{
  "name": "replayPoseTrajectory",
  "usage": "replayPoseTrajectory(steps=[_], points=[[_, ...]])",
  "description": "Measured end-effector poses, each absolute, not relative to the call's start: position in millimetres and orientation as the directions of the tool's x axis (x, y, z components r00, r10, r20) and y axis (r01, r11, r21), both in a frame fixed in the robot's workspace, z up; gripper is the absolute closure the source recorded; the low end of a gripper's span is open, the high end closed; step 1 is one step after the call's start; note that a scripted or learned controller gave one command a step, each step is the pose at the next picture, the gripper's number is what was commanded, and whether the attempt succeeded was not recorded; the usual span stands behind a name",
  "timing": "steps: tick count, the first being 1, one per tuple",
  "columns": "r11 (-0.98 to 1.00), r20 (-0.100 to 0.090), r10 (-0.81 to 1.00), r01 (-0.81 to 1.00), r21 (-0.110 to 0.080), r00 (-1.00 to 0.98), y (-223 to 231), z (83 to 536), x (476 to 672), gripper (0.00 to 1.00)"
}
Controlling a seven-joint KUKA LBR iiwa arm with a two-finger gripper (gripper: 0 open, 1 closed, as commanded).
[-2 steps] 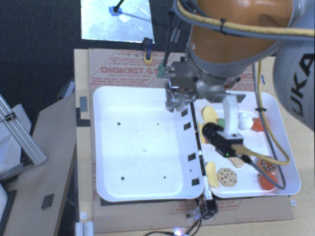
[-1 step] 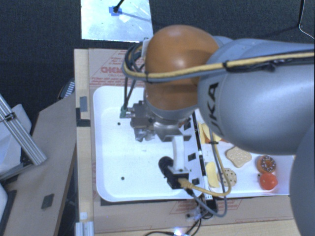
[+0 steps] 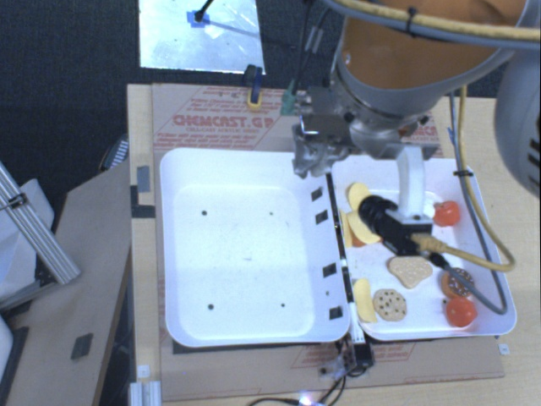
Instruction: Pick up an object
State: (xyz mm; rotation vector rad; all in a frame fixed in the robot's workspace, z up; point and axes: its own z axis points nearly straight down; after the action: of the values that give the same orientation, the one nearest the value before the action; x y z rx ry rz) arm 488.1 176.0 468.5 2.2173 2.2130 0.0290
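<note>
End effector (image 3: 314, 161) hangs over the divider (image 3: 334, 244), grip state impossible to tell; best to shift over the right bin (image 3: 423, 330) and descend squarely on the cookie (image 3: 390, 304).

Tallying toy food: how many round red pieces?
2, both in the right bin: a farther red piece and a nearer red piece by the corner. The arm may hide more.

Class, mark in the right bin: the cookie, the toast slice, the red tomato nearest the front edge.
cookie (image 3: 389, 304): camera view, centre of its face.
toast slice (image 3: 410, 271): camera view, middle of its top.
red tomato (image 3: 461, 312): camera view, centre of its top.
</note>
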Motion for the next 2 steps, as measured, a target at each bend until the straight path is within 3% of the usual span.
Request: replayPoseTrajectory(steps=[1,2], points=[[0.007,-0.003,1.0,1.0,-0.011,-0.007,217.3,334.0,484.9,1.0],[0.006,0.005,1.0,1.0,0.009,-0.006,227.0,413.8,487.2,1.0]])
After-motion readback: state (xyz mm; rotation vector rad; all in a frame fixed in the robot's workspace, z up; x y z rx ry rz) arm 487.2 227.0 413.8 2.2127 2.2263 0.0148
